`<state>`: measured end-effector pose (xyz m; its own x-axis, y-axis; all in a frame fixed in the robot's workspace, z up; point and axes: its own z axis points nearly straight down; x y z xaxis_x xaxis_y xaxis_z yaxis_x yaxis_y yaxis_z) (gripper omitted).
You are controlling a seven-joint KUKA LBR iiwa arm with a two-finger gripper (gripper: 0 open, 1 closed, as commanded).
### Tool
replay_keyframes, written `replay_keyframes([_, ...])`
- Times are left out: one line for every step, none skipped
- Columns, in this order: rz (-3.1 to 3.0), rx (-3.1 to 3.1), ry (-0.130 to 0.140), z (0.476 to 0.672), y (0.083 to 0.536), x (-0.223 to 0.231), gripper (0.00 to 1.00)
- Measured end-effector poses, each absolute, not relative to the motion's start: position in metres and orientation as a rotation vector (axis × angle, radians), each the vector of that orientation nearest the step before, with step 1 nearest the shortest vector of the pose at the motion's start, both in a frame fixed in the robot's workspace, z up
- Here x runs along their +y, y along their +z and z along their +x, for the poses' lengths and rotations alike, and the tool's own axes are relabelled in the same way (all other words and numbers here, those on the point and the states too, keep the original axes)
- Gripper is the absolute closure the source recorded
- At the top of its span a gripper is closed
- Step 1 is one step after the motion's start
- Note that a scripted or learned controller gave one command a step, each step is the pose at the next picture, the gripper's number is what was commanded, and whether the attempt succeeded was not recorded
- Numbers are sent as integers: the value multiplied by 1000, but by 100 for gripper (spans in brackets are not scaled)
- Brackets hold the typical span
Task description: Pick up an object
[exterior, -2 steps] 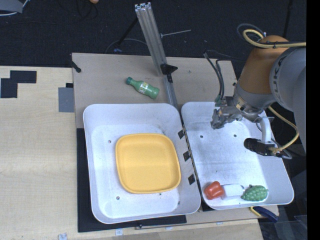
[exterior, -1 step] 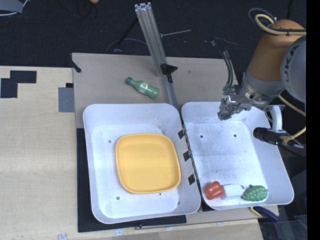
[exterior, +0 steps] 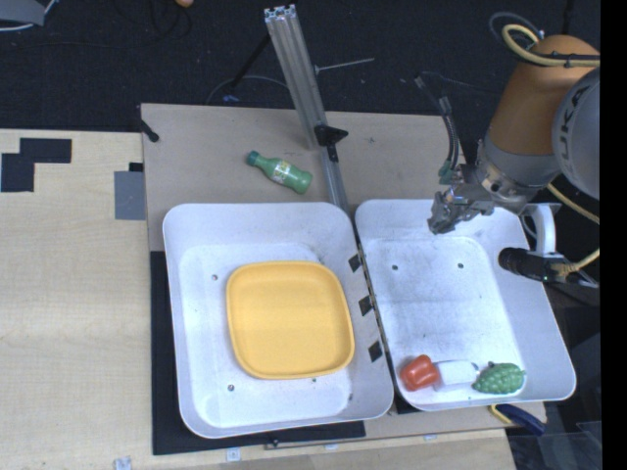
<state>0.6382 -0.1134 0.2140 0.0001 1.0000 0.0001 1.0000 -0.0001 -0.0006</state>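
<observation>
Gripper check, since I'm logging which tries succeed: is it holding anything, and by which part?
Nothing is seen held. The gripper is over the right bin's far edge, away from the red item, white item and green item at the near edge.

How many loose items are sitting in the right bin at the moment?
3, all along its near edge: a red pepper at the left, a white piece beside it, and green grapes at the right. The arm covers part of the far corner, so something could be hidden there.
</observation>
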Motion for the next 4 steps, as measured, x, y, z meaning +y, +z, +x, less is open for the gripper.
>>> replay_keyframes([-2218,-2224,-1,645,225,-69,100])
replay_keyframes([-2217,-2224,0,647,216,-14,100])
replay_keyframes([-2217,-2225,-1,643,226,38,100])
replay_keyframes([-2218,-2224,0,652,219,86,100])
